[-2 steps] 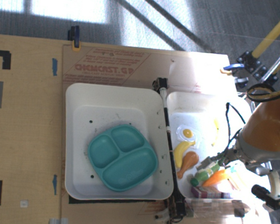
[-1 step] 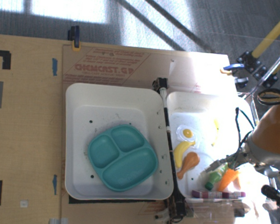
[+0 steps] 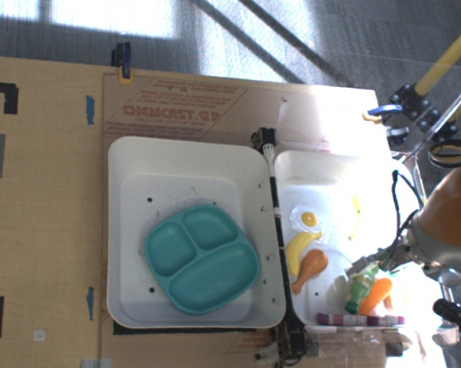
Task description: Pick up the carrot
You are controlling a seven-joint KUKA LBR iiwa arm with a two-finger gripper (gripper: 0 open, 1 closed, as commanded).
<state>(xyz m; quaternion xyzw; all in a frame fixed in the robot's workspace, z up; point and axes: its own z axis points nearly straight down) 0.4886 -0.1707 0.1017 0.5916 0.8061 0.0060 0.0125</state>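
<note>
The carrot (image 3: 378, 295), orange and lying at a slant, rests near the front right of the right bin (image 3: 334, 172). A green toy (image 3: 359, 291) touches its left side. My gripper (image 3: 372, 265) hangs just above these two, slightly toward the back, at the end of the arm with the orange band (image 3: 451, 209). Glare washes out this part of the bin, and nothing is seen lifted off the floor of the bin.
The right bin also holds a fried egg (image 3: 307, 219), a banana (image 3: 296, 251), a chicken drumstick (image 3: 310, 267) and a striped bar (image 3: 360, 319) along the front wall. A teal divided plate (image 3: 202, 257) lies in the left bin (image 3: 126, 211). Cables hang at the right.
</note>
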